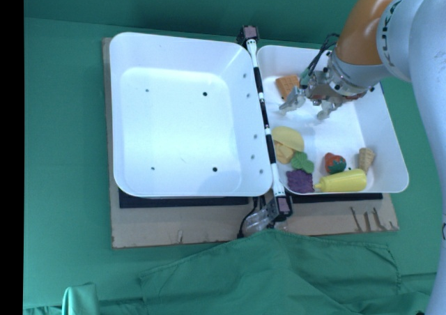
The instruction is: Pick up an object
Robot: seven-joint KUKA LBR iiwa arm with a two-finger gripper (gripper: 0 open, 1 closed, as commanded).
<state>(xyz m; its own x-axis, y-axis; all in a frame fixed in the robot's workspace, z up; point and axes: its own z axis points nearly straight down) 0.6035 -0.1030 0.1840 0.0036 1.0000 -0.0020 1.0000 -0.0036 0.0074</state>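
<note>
Seven toy foods sit in the right bin, clustered toward its near wall. Gripper hovers open and empty near the orange cracker, likely lined up for a descent onto it.

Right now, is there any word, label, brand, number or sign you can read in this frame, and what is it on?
None: no legible text.
The two white bins carry dark dots, not characters.
The toy food and the arm show no printing.
The cardboard under the bins looks blank.
</note>
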